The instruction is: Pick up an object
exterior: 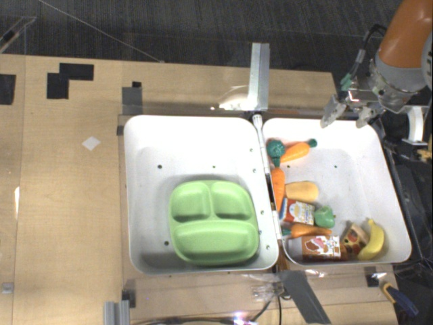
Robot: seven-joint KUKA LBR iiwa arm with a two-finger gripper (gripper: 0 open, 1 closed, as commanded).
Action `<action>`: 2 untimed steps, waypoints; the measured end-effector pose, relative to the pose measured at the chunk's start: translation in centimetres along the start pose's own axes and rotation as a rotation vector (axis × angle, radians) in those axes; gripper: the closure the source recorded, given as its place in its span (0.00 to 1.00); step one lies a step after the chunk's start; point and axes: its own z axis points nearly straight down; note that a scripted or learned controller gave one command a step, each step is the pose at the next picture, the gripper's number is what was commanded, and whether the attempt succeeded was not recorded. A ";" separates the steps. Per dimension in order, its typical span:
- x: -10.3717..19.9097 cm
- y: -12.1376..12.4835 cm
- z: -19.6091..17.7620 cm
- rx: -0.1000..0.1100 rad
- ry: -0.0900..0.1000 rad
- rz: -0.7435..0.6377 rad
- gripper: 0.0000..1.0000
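Observation:
My gripper hangs over the far rim of the right bin, its two fingers spread apart with nothing between them. Below it in that bin lie a carrot with a green top, a second carrot along the left wall, a yellow-orange piece, a small carton, a green item, a red-brown box, a brown pack and a banana. A teal piece sits beside the first carrot.
The left bin holds a green divided plate towards its front. A metal post stands at the back between the bins. The far right part of the right bin is bare white floor.

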 end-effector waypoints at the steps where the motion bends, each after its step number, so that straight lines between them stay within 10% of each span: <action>1: 4.4 -1.7 7.5 0.000 0.000 -0.153 0.00; 2: 4.4 -1.5 6.3 -0.006 0.000 -0.152 1.00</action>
